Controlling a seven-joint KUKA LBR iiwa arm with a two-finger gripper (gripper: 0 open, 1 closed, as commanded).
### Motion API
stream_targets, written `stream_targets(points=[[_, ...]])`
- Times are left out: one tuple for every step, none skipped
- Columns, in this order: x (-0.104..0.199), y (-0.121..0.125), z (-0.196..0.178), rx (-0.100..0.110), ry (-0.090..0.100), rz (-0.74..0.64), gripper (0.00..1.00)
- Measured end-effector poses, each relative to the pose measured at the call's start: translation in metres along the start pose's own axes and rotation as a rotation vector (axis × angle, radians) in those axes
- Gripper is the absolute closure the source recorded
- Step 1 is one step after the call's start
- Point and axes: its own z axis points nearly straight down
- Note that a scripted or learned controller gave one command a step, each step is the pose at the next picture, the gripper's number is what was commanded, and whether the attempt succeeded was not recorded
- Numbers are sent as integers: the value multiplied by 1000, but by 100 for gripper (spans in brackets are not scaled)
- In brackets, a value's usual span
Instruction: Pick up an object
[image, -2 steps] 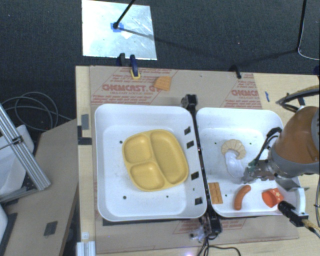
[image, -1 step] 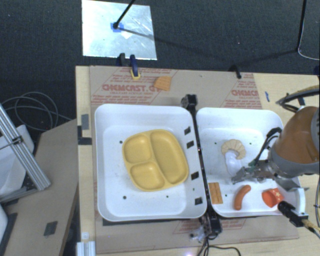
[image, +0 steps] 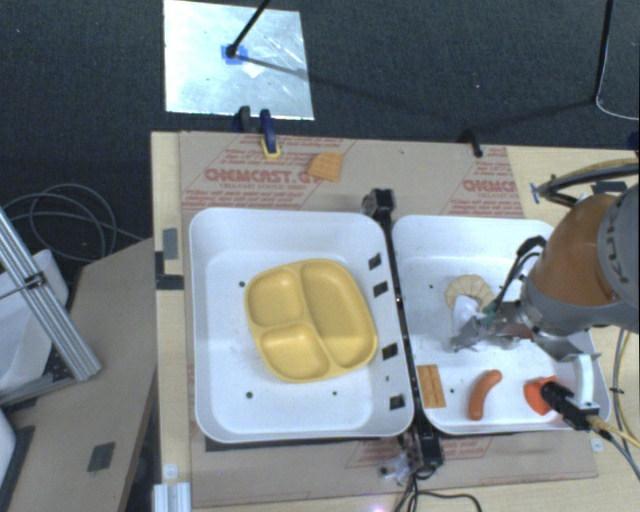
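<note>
— What's in the left bin (image: 215, 300)?
— A yellow divided plate (image: 310, 320).
— And the right bin (image: 420, 250)?
— A cracker (image: 430, 385), a tan ring (image: 468, 291), a sausage (image: 484, 394), an orange piece (image: 538, 394) — the gripper (image: 472, 335) low over the floor beside the ring, its state I cannot tell.

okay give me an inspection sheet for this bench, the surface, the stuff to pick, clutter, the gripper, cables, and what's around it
Surface: two white bins side by side, left bin and right bin, on a bench covered with printed cardboard.
Job's things: in the right bin, a sausage, an orange piece, a tan cracker and a beige ring-shaped item.
Clutter: a yellow divided plate in the left bin; a tan cracker-like piece on the cardboard.
Gripper: gripper low in the right bin beside the ring-shaped item.
Cables: coiled cables at left; wires at the front edge.
Surroundings: dark carpet, a shiny sheet behind the bench.
</note>
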Motion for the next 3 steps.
stream_targets(points=[[-53,70,-2,-6,-5,1,0],[-40,110,-1,-3,-1,-1,0],[-43,150,-1,-2,-1,0,0]])
